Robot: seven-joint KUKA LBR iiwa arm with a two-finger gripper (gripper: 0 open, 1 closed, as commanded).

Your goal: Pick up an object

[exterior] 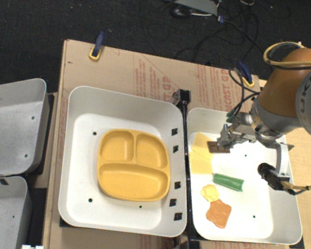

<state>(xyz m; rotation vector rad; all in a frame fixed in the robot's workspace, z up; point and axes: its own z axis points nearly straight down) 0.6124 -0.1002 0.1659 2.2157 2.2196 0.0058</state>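
In the right bin [257, 224] lie a pale yellow flat slab [199, 158], a green stick-shaped piece [228, 182], a small yellow lump [210, 192] and an orange flat piece [218, 213]. My gripper [221, 145] hangs low over the bin's upper left part, at the slab's upper right corner. Its dark tip sits against or just above that corner. The green piece lies a short way below it. The arm's orange band [286, 84] and grey body hide the bin's upper right part.
A yellow divided plate [134, 166] fills the middle of the left bin [72, 196]. A black divider [183, 155] with clips runs between the bins. A black cable connector [268, 173] hangs over the right bin's right side. Grey trays [2, 125] stand to the left, off the bench.
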